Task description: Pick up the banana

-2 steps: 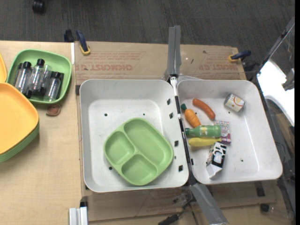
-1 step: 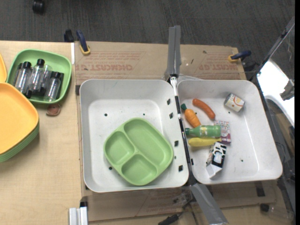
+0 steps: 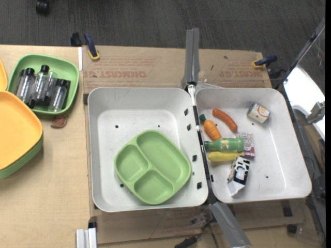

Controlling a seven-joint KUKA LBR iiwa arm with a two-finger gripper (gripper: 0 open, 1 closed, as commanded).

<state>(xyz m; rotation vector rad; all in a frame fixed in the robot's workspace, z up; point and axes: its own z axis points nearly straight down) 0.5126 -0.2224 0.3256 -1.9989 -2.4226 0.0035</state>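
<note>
Lying untouched in the right bin (image 3: pixel 289 138), banana (image 3: pixel 222 157) touches the green bottle (image 3: pixel 224 145). Pick not started; gripper state cannot be told.

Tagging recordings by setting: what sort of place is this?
Probably a robotics lab bench: two white bins clamped on cardboard, toy food such as the banana, and office carpet with a chair caster.

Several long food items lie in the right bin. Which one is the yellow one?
The banana, lying just below the green bottle and touching it. The carrot is orange; the sausage is red-orange.
</note>
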